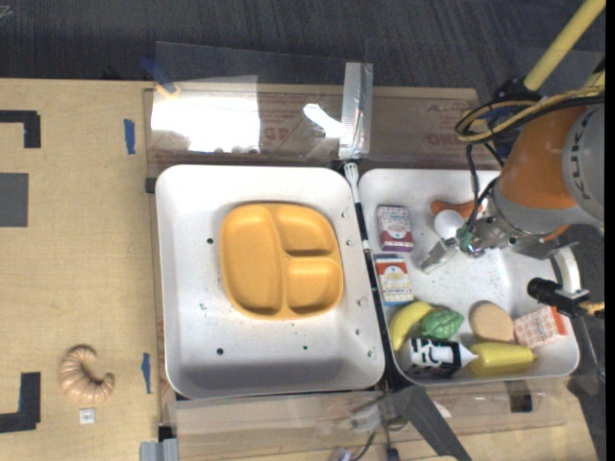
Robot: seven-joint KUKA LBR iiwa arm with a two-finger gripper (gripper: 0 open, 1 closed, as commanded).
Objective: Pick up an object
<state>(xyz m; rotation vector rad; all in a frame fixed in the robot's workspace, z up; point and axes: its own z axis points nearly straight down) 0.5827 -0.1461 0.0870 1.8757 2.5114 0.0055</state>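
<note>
Nothing has been lifted yet — the pick is judged to be at the reaching stage, with grasp and lift left to do. The hand [444,251] is seen low inside the right bin [567,358], its pale fingers pointing toward the divider between the two bins; whether they are spread or closed cannot be told from this slant, and no object is seen between them. The arm [543,176] is angled in from the bin's far right corner, orange band above the wrist.

The candidates are all placed relative to that bin: a small red-and-white box [394,227] near its far left corner, a second small packet [395,279] just below it, and along the near wall a banana [410,321], a green item [443,323], a black-and-white object [435,353] and a yellow block [499,356]. Nearest the hand — the two small boxes.
</note>
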